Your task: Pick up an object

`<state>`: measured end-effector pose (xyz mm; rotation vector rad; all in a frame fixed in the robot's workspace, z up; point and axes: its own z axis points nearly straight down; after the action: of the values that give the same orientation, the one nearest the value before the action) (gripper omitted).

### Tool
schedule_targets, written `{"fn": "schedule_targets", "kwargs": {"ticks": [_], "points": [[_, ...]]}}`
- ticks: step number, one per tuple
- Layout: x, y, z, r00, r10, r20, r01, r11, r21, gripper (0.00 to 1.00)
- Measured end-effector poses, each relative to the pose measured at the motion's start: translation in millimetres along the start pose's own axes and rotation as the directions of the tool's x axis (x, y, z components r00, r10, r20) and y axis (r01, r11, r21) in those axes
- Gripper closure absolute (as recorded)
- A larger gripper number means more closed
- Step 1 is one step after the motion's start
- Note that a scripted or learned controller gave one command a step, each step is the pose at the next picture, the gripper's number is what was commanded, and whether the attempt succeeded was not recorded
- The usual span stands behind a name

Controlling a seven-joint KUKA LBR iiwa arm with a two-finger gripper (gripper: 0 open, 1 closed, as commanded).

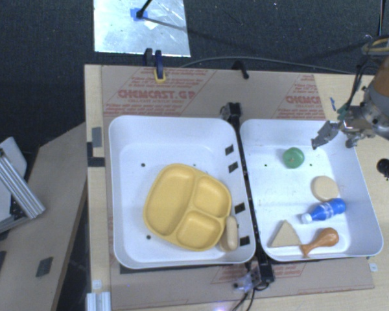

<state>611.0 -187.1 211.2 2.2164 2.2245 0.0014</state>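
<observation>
The claw (336,136) hangs over the far right rim of the right bin (369,203), fingers spread apart with nothing between them. Just beside it lies a green ball (294,157), likely light and apt to roll, best pinched across its middle. Nearer the front lies a blue bottle (324,211), probably stiff and slick, its long axis running left-right with the white cap leftward, beside a tan disc (325,188).

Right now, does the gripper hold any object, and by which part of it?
Nothing is held. The gripper hangs over the right bin's far edge, open, with nothing between its fingers; the green ball lies apart below.
</observation>
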Motion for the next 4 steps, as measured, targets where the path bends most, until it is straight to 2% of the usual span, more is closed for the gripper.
{"fn": "schedule_targets", "kwargs": {"ticks": [1,3,4], "points": [[-10,-1,48,1.000,0.002,0.000,-0.002,1.000,0.003,0.00],[-4,-6,128,1.000,0.001,0.000,-0.001,1.000,0.002,0.00],[-4,-4,115,1.000,0.001,0.002,-0.001,1.000,-0.003,1.00]]}}
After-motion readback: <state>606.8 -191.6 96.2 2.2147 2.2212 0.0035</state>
